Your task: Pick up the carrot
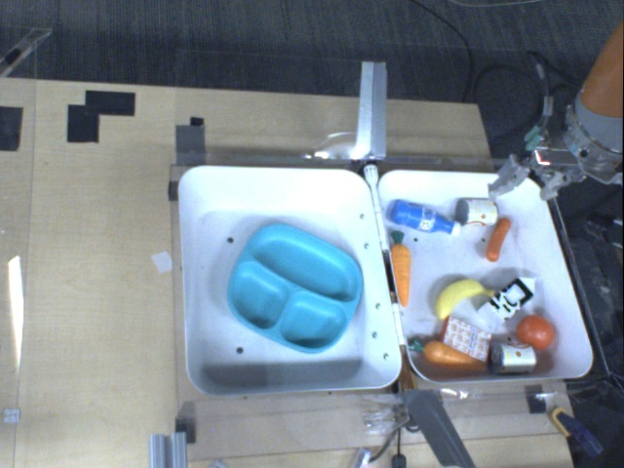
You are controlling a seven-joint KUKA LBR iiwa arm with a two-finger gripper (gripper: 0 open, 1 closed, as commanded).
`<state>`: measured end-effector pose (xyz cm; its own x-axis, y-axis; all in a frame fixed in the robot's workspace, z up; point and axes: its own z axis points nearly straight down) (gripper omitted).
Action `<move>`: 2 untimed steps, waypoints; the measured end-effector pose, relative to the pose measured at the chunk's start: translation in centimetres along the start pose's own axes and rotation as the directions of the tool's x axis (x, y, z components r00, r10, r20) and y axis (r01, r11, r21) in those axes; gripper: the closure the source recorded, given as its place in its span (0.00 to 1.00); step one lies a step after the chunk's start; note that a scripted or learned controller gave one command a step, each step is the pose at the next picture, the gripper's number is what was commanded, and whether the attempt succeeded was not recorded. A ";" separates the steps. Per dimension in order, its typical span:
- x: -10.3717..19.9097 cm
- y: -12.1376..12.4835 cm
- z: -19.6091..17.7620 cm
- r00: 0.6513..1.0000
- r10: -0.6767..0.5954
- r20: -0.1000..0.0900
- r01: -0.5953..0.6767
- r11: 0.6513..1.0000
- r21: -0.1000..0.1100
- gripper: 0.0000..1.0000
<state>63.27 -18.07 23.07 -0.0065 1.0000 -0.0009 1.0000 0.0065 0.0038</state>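
- There, the arm [602, 86] reached in from the right, its orange band above the wrist, and the gripper [527, 175] hung over the far right corner of the right bin [575, 291].
- Its two fingers stood spread apart, with nothing between them.
- The carrot [400, 273] lay against the left wall of the right bin, beside the divider, orange with a green top pointing toward the far edge.
- A blue bottle [421, 216] lay just beyond the carrot's top; a banana [460, 294] lay near its right.
- A blue tray [293, 287] sat in the left bin [210, 261].
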 end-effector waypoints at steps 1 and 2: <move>6.7 -4.1 9.0 0.957 -0.290 0.000 0.290 0.957 -0.001 0.00; 6.8 -3.8 7.8 0.957 -0.291 0.003 0.291 0.957 -0.008 1.00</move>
<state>59.42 -11.34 15.24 -0.2967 0.9550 -0.0049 0.9549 0.2968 0.0119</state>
